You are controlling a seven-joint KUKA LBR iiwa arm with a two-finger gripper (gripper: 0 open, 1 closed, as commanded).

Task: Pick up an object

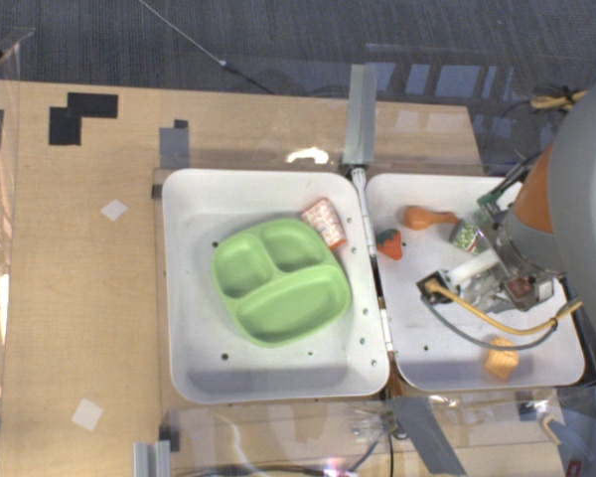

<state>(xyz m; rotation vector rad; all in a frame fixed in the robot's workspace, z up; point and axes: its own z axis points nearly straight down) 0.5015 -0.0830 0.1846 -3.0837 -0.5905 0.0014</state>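
Observation:
My gripper [474, 284] hangs low over the middle of the right bin [412, 351], with the arm coming in from the right. Around it in that bin lie an orange gourd-shaped toy [427, 217] at the back, a small green can [465, 235] just behind the gripper, a red strawberry-like toy [388, 244] by the left wall, and a yellow-orange block [500, 360] near the front edge. I see none of them between the fingers.
The left bin [194, 356] holds a green divided plate [280, 281], with a red-and-white packet [323, 223] leaning at its back right rim. A raised divider [372, 276] separates the two bins.

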